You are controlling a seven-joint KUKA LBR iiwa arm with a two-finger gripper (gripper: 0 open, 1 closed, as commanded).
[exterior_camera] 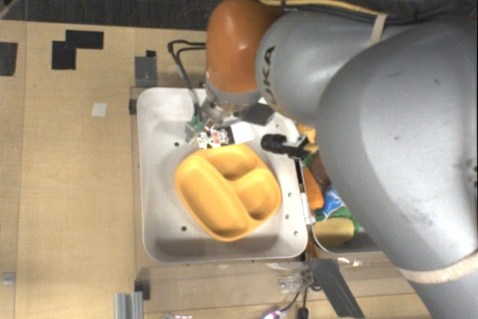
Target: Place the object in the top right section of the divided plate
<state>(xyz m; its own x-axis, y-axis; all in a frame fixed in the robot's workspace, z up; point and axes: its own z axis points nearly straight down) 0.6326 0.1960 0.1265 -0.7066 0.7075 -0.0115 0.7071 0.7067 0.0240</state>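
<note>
1. Pincer [211, 132] sits low over the far part of the left bin, just past the far rim of the yellow plate; its tips are hidden under the wrist, so whether it is released, clenched or grasping anything cannot be told.
2. Nearest the camera, the left bin [157, 235] shows a bare white floor along its near edge.
3. On that floor rests the yellow divided plate [226, 190], tilted a little, with one long section on the left and two smaller ones on the right; all three look bare.
4. Right of it, the second bin [323, 239] is mostly covered by the grey arm [388, 131]; a few objects [332, 214] crowd its visible strip: something orange, something blue, something yellow-green and something dark brown.
5. Which of these is the task's object cannot be told.
6. Farther back, the orange band [233, 45] rises above the wrist, with black cables [179, 60] beside it.
</note>
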